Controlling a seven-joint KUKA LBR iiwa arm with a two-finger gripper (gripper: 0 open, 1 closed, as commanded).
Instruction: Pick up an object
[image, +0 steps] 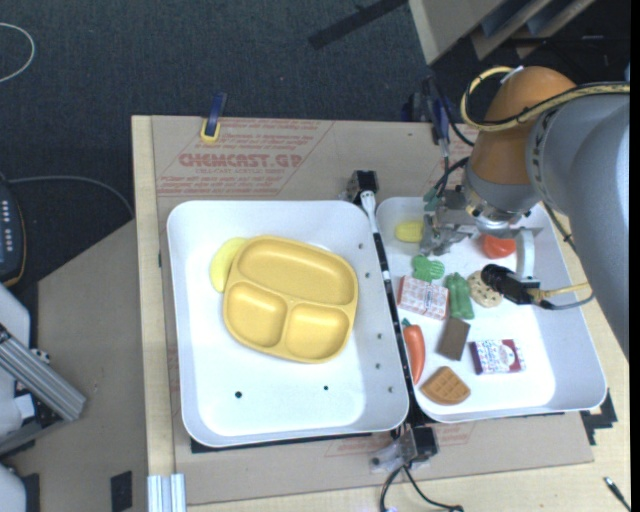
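Green toy vegetable: in the right bin, directly below the pincer in the camera view and close to it. Contact with the pincer not determinable.

Pincer: lowered into the far left part of the right bin, carried on the grey arm reaching in from the right. Degree of opening: cannot tell from this angle. No hold on any item confirmed.

Just left of the pincer: small yellow toy piece. Near its right: red-orange toy piece.

Below the pincer, past the green toy vegetable: red-and-white packet, with a green bottle-shaped toy just beside it on the right and a round cookie further right.

Lower again: brown bar, tilted; orange carrot along the bin's left wall; red-and-white wrapper; waffle-like biscuit, farthest from the pincer.

Well to the left of the pincer: left bin, bearing a yellow divided plate, right side up, three compartments. Pale yellow flat piece partly under the plate's left rim.
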